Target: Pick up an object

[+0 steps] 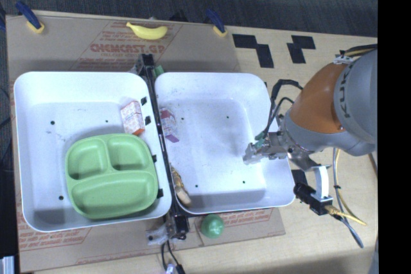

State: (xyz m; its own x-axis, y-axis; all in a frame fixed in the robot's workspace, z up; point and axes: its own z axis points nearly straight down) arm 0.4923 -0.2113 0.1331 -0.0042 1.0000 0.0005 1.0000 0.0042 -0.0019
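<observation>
We judge this to be the approach step: our tool [252,154] sits low over the right edge of the right-hand shallow white bin [212,80], with nothing seen in it, and we cannot tell how it is set.

The nearest candidates lie at that bin's left wall: a small crumpled pink-and-white wrapper [167,124] and a slim tan object [180,190] at the lower left corner. The next move, in our view, calls for travelling left across the bare floor and settling squarely over one of them, clear of the wall.

The left-hand white bin [38,90] holds a green plastic compartment tray [112,176] and a small orange-and-white packet [131,117] just above it.

On the table [257,48] outside lie a yellow banana [147,29] and a green ball [212,226].
</observation>
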